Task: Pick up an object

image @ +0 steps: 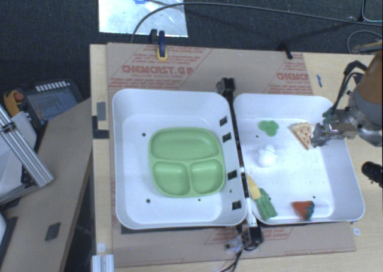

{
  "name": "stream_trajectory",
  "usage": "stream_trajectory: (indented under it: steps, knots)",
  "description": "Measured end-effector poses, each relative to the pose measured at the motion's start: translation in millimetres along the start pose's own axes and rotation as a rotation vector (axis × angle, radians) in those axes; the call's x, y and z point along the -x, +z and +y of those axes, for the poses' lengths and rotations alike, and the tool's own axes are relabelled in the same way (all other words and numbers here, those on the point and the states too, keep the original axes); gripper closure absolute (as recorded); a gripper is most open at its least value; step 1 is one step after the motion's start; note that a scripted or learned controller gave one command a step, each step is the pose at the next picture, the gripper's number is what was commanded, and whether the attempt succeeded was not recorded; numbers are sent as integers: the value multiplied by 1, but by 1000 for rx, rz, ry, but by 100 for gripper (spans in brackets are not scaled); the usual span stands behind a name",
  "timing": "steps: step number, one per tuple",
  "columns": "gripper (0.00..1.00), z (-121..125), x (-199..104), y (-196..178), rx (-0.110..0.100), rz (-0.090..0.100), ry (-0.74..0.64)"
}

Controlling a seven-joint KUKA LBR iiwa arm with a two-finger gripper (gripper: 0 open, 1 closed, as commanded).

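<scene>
Camera view: we note two white bins side by side on the desk (102,145). The left bin (128,115) carries a green divided tray (184,161). The right bin (341,175) holds the loose items: a green piece (268,126) at 11 o'clock, a white lump (267,157) left of centre, a pizza slice (301,133) at 1 o'clock, a strawberry-like piece (304,209) at 5 o'clock, and a green-and-yellow piece (262,202) at 7 o'clock.

The end effector (321,133) sits just beside the pizza slice, at its 3 o'clock. We cannot tell how it is set, nor whether it touches the slice. We judge the slice the likely target, not yet lifted.
</scene>
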State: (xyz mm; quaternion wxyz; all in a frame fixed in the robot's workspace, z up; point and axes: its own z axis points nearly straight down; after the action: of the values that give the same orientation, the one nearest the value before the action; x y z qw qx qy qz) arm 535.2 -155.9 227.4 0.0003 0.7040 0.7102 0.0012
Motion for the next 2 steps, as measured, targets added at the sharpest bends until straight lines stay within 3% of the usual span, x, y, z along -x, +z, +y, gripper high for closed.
stream_trajectory:
  steps: [2]
  knots:
    - [100, -2, -119, -10, 0, 1, -2]
